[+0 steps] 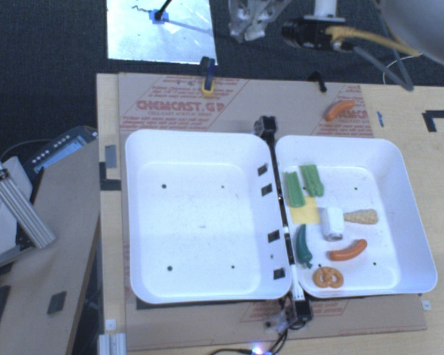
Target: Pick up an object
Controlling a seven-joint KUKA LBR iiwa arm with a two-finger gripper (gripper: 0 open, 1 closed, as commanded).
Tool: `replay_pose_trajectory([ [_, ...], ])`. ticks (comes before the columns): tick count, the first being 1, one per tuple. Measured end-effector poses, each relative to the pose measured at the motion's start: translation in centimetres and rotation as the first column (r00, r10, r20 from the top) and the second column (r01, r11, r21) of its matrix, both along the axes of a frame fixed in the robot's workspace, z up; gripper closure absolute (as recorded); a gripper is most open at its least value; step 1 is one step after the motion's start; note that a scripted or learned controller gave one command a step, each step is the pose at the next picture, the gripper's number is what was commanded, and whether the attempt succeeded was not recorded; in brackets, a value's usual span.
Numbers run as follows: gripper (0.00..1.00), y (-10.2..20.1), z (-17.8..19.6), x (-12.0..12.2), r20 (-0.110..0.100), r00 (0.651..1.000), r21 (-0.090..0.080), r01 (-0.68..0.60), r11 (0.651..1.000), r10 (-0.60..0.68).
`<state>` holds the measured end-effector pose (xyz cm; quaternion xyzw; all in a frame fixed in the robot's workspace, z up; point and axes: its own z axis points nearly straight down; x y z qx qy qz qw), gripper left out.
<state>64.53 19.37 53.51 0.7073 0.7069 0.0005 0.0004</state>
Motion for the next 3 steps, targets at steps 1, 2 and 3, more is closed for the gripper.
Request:
replay_pose_trajectory([
  [1, 1.0, 3.8, -17.2, -2.6, -0.018, 1.0, -0.004, -0.007, 1.0, 0.007],
  [2, 1.0, 4.1, -3.4, -1.2, 0.014, 1.0, 0.006, -0.007, 1.0, 0.007],
  [3, 1.0, 4.0, -1.2, 0.4, 0.004, 1.0, 0.002, -0.006, 1.0, 0.006],
])
